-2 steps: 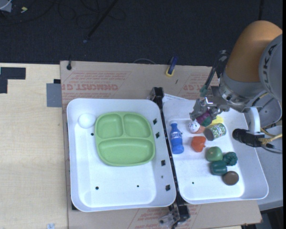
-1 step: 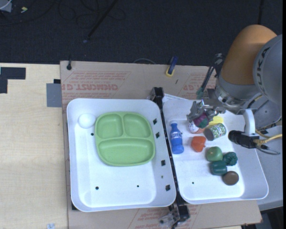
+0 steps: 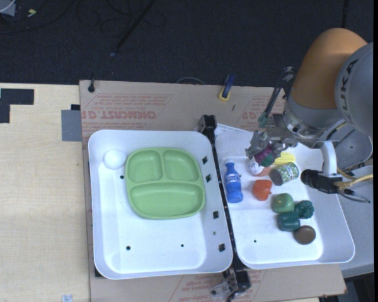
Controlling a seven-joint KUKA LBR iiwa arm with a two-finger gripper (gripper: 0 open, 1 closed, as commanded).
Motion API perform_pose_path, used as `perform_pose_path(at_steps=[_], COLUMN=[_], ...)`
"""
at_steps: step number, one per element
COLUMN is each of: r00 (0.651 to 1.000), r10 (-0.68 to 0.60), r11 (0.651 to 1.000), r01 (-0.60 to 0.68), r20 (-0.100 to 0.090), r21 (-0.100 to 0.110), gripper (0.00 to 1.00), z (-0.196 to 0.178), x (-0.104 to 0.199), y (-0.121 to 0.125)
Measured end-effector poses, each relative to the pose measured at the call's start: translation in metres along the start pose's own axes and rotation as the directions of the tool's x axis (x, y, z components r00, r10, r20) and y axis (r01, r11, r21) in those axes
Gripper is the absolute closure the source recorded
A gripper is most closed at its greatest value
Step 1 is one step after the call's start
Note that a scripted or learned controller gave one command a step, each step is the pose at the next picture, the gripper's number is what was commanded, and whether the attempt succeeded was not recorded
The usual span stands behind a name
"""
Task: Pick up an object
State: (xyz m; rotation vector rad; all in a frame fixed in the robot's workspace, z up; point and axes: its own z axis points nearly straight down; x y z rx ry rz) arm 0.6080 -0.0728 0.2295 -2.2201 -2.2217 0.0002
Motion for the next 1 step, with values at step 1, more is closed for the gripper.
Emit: perform_pose_path(at_steps=[1], r00=[1.0], r10=[-0.003], r11=[1.0], r01=[0.003], r20=[0.001], r21=[0.0], gripper=[1.0], z=[-0.0007], x=[-0.0006], y=[0.0022])
